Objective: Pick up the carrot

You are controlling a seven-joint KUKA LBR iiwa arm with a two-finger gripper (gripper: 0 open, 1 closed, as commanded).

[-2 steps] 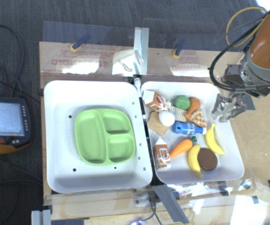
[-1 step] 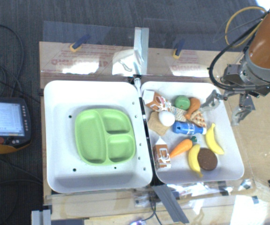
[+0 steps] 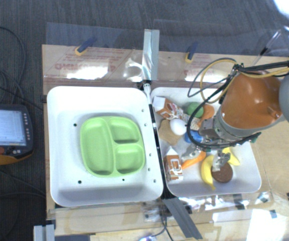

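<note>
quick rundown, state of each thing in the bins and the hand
carrot: lying flat in the right bin, not lifted
hand: low over the right bin, just above the carrot
banana: lying beside the carrot
egg: resting loose
green tray: flat in the left bin, compartments bare

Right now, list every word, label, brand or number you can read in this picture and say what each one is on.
No text here reads clearly.
Reddish print on the flattened cardboard behind the bins: too blurred to read.
Screen of the teach pendant at the view's left: lines too small to read.
Brown-and-white packet in the right bin: markings too small to read.
Wrapped snack near the egg: print illegible.
</note>
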